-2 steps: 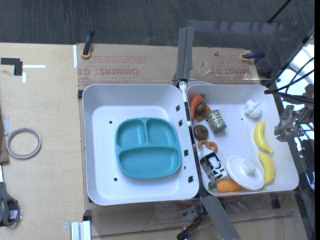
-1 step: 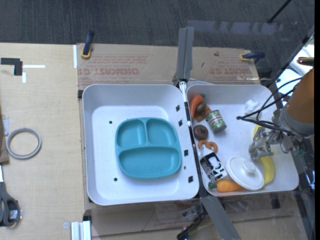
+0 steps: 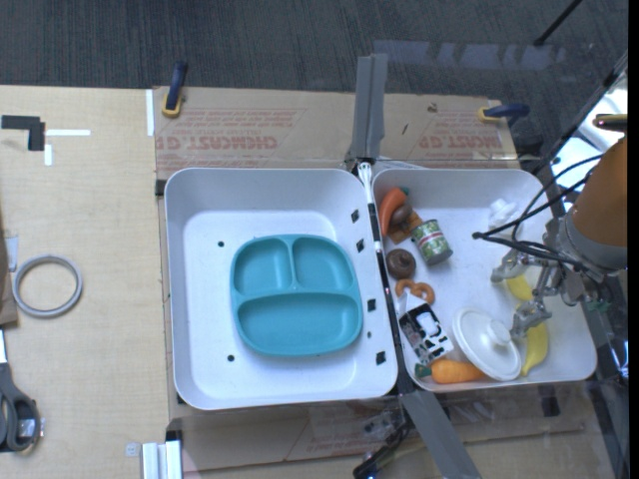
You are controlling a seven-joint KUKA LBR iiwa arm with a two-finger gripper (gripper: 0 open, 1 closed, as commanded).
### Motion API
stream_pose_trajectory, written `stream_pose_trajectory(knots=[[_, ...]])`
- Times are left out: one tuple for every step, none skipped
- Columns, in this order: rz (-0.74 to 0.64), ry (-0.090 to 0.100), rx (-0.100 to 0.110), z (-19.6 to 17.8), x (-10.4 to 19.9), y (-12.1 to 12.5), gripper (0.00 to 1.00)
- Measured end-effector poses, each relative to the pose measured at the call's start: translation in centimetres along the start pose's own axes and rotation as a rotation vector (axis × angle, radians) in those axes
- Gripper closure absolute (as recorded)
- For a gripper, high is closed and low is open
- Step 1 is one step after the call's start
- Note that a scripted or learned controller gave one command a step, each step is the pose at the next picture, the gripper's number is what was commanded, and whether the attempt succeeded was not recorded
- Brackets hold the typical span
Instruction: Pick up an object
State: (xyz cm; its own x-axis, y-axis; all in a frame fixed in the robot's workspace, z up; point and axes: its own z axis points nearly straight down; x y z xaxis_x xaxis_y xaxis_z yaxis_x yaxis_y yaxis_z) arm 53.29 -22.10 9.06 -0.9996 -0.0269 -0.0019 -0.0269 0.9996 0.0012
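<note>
Cardboard-lined wood bench (image 3: 80,208), dark floor (image 3: 250,18).

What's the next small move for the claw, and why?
Probably a short descent onto the banana. The claw sits over the right bin with nothing seen between its fingers, and the banana lies just below it beside the white lid.

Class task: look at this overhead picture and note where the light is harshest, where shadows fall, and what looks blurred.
Camera view: strongest brightness on the white bin walls and at the right edge; soft shadow inside the left bin around the teal tray; the gripper and small items in the right bin look soft, fine detail unclear.
</note>
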Motion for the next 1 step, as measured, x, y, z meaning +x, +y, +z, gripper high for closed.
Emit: stream_pose_trajectory(knots=[[-0.001, -0.002, -0.001, -0.79, -0.17, 0.06, 1.00]])
